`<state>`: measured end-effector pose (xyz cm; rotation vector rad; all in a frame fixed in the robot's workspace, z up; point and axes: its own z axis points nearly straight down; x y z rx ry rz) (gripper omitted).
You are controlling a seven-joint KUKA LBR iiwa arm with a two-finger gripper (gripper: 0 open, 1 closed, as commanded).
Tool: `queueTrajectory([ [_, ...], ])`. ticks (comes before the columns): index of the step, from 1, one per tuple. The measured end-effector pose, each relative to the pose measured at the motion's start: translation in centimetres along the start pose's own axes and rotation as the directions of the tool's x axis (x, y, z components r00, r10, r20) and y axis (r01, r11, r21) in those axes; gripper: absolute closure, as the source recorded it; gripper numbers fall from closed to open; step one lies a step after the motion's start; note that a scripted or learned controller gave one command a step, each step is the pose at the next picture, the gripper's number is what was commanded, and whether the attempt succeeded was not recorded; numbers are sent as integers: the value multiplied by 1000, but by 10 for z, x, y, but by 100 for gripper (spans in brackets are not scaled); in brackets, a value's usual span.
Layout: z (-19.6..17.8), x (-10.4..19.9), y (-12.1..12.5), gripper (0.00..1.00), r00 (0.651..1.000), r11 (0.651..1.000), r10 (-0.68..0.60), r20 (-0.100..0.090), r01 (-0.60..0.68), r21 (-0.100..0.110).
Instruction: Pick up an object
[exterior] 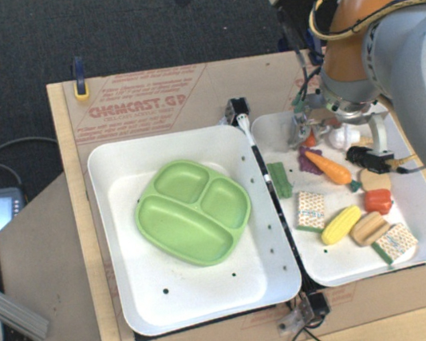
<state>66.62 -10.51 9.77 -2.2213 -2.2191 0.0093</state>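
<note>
The right bin [425, 203] holds several toy foods. An orange carrot [332, 169] lies beside a purple piece [308, 161], with a red pepper [377, 199], a yellow corn cob [341, 225] and a tan bun [368, 229] nearer the front. Two patterned packets [310, 209] [396, 241] and a green bar [280, 179] lie there too. My gripper [306, 130] hangs low over the bin's far left corner, just above the purple piece and a small red-orange bit [308, 141]. A white object [343, 137] sits beside it.
The left bin [136, 292] carries a green divided plate [194, 211]. A black rod [269, 189] runs along the seam between the bins. The grey arm with its orange band [351, 29] covers the right bin's far right corner. Cables [376, 156] trail near the carrot.
</note>
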Motion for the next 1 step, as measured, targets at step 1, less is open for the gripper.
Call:
queueTrajectory([
  [1,-92,50,-70,100,1000,1000,-4,-6,4,-5],
])
